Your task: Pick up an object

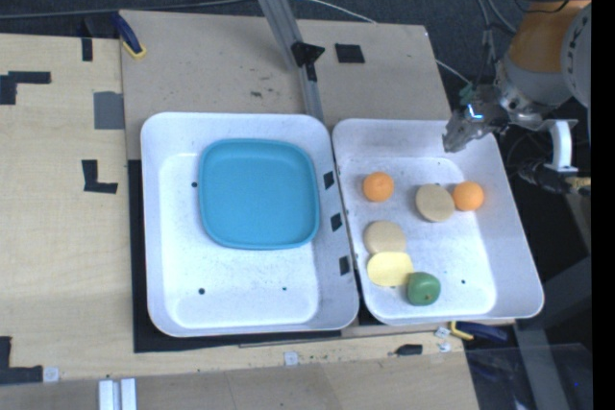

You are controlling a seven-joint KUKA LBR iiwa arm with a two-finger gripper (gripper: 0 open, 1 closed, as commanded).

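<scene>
The light is even and soft, moderately bright, and seems to come from above. The two white bins [163,235] are the brightest parts but they keep their detail, with no strong glare. The blue plate [258,192] shows only a weak sheen. Shadows are faint and short, lying close beside the small objects right of the plate. The picture is a little soft and grainy everywhere. The dark floor above the bins stays dim.
</scene>
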